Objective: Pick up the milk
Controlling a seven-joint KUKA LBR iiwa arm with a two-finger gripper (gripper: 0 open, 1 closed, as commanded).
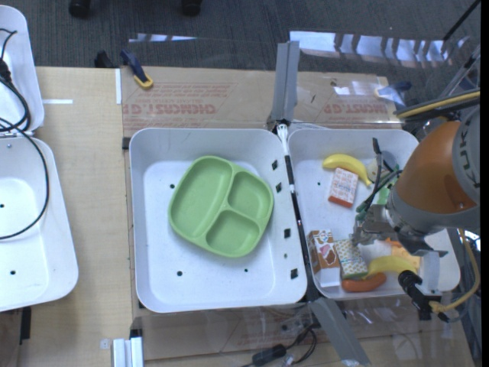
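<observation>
Nearest the camera, just below the gripper [365,232]: a red-orange item [364,284] against the front wall of the right bin [306,140], with a yellow piece [391,264] lying just above it. Close under the gripper, slightly to the view's left: a small checkered packet [351,258]. Beside that packet, on the side away from the gripper: the milk [325,252], a brown-and-white carton lying flat by the bin's left wall, apart from the gripper. Whether spread or pressed together: not readable from this angle, nothing seen pinched. Behind the gripper, rising to the right: the arm's orange band [437,178]. Beyond the gripper: a red-and-white box [344,187], then a banana [345,164]. Well off to the view's left, in the left bin [145,205]: a green divided plate [221,206].
</observation>
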